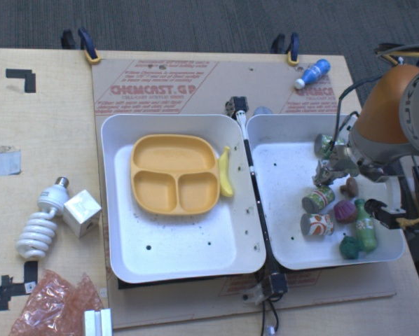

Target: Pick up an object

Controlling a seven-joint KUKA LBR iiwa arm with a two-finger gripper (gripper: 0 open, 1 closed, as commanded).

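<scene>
Down at the right of the frame, the gripper (326, 176) hangs over the right bin (283, 208), just above a small can (317, 199) — whether it is released or clenched cannot be told. Beside the can lies a cluster of small objects (346, 222); the left bin (125, 243) holds a yellow tray (174, 172) and a banana (225, 173).

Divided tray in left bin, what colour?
Yellow-orange, all three compartments alike; the divided tray shows plainly in the camera view.

Robotics lab: clamped bench board (160, 82), white bins (118, 187).

Fixed overhead camera, slanted down on both bins (118, 187)
</scene>
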